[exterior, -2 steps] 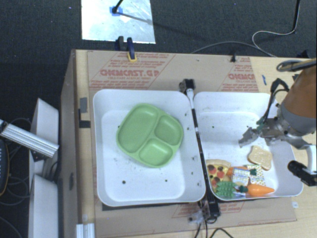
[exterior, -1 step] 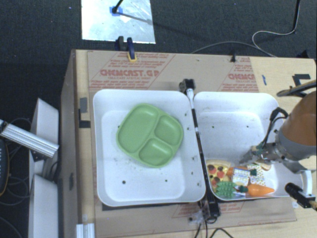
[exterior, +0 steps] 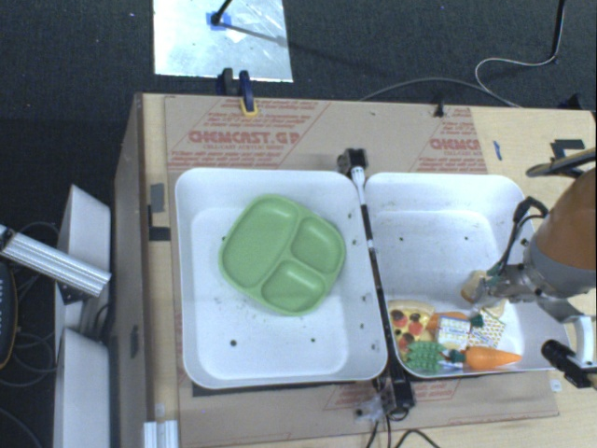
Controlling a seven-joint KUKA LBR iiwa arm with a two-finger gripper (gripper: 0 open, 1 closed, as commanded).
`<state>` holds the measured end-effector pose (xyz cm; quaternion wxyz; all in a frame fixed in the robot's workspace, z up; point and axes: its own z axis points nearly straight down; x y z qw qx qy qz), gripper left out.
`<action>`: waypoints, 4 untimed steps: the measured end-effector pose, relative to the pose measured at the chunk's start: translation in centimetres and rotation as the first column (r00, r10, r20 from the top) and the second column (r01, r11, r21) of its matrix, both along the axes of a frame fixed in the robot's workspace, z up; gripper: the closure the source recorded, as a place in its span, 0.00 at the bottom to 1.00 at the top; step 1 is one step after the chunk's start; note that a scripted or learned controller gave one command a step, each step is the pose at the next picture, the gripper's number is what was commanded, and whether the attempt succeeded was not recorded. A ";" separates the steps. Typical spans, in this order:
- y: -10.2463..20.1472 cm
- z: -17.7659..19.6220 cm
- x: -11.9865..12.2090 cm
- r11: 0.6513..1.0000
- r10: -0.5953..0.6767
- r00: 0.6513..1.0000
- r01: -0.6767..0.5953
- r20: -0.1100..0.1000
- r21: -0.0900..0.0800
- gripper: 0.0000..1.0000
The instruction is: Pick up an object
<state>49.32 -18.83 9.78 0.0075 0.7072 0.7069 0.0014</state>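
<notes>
You see the arm (exterior: 567, 241) reaching from the right into the right bin (exterior: 438, 203), its gripper (exterior: 487, 289) low above a cluster of toy food (exterior: 448, 339) in the near corner, fingers' state impossible to tell; a green divided plate (exterior: 283, 253) lies in the left bin (exterior: 201, 343).

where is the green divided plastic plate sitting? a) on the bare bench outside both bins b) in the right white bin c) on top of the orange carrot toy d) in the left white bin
d: the green divided plastic plate lies flat inside the left white bin, apart from the toys heaped in the right white bin.
</notes>
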 end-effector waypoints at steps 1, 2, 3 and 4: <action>10.7 9.1 3.6 1.000 0.005 1.000 -0.005 -0.009 0.010 1.00; 10.6 9.1 3.6 1.000 0.004 1.000 -0.004 -0.011 0.009 0.00; -1.3 -1.1 2.2 1.000 0.001 1.000 -0.001 -0.007 0.004 0.00; -0.9 0.0 2.5 1.000 0.007 1.000 -0.007 -0.005 0.013 1.00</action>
